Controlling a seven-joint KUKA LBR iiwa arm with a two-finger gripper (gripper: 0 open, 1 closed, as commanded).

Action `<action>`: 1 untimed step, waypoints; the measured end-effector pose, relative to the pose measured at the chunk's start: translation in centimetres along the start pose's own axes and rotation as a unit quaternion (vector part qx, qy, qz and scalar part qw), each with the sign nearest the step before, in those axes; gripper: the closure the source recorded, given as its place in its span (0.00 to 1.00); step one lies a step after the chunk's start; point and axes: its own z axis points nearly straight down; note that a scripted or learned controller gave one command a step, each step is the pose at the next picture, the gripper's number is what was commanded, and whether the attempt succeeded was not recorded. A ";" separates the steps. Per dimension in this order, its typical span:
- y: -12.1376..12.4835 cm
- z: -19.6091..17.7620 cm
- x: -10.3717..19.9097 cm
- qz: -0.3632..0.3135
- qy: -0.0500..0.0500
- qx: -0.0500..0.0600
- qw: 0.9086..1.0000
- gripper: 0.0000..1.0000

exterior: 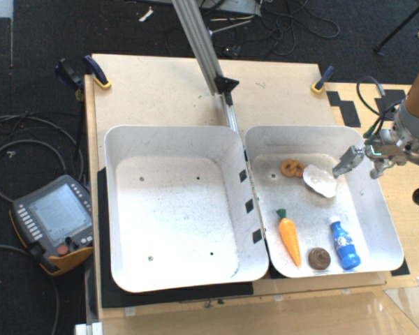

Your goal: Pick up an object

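- The left bin (126, 152) is white, speckled with fine dark flecks and a few small dark dots
- The right bin (377, 208) is the same speckled white
- Black square patches (250, 204) run down the seam between the bins
- The carrot (289, 237) is orange with a green top
- The bottle (344, 243) is blue with a white cap and a pale label
- The pretzel (291, 167) is golden brown
- The round disc (320, 258) is dark brown
- The crumpled lump (320, 181) is plain white
- The hand (350, 160) is grey metal
- The counter (160, 89) is pale tan wood
- Its corner clamps (98, 72) are yellow and dark blue
- The pendant (52, 218) is grey with an orange underside
- The floor (28, 117) is black carpet
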 end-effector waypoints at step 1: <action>0.1 -0.2 0.0 0.000 -0.001 -0.002 1.000 0.00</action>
